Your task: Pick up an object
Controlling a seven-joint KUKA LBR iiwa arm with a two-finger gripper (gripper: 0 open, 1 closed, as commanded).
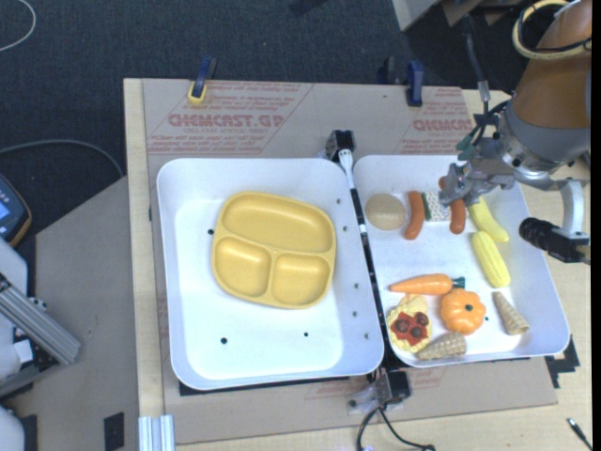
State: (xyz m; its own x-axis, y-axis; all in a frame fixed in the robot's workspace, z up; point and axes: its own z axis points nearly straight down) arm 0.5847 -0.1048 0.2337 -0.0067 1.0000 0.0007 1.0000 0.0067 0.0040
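The right white bin [540, 252] holds several toy foods: a beige bun [384, 210], a red sausage [414, 214], a second red sausage [457, 220], two yellow corn pieces [491, 257], an orange carrot [423, 285], a pumpkin [463, 310], a pizza slice [410, 325] and a cone [510, 313]. My gripper [459, 190] hangs at the bin's far side, right over the top end of the second sausage and beside a small speckled piece [435, 205]. Nothing visibly hangs from it.
The left white bin [178, 280] holds a yellow divided plate [272, 249]. A black clip [341, 144] sits where the bins meet at the back. The arm's grey body [549, 120] and a black fitting [549, 238] overhang the right bin's right edge.
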